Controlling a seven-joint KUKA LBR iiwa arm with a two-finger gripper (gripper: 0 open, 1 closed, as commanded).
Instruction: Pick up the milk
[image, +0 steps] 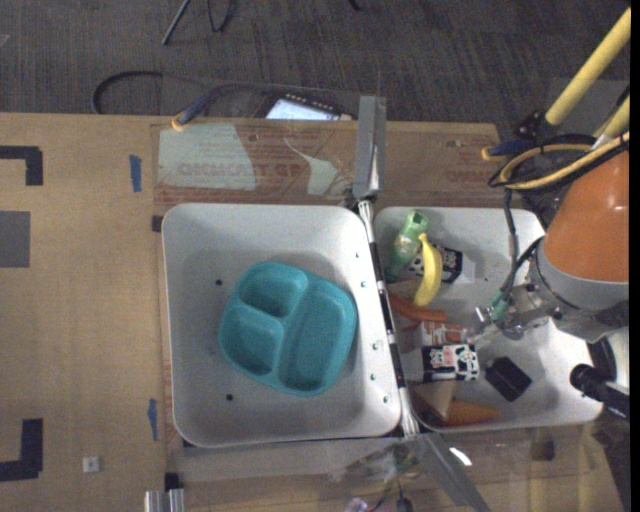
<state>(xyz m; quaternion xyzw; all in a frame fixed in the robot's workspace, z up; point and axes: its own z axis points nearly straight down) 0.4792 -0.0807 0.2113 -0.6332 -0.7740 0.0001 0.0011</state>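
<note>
— Where's your gripper (492, 318)?

— Over the right bin (530, 400), reaching in from the right. I cannot tell how it's set from here.

— And the milk (451, 362)?

— Cow-print carton lying just below the gripper, apart from it, beside a black block (508, 378). Banana (428, 272) above; teal tray (290, 327) in the left bin (195, 300).

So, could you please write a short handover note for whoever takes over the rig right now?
Gripper: low in the right white bin, nothing seen held; its state is unclear.
Small cow-patterned milk carton: lying in that bin beside a black block, below-left of the gripper.
Left white bin: holds the teal divided plate.
Done: nothing yet.
Left: grasp and lift the milk.
</note>
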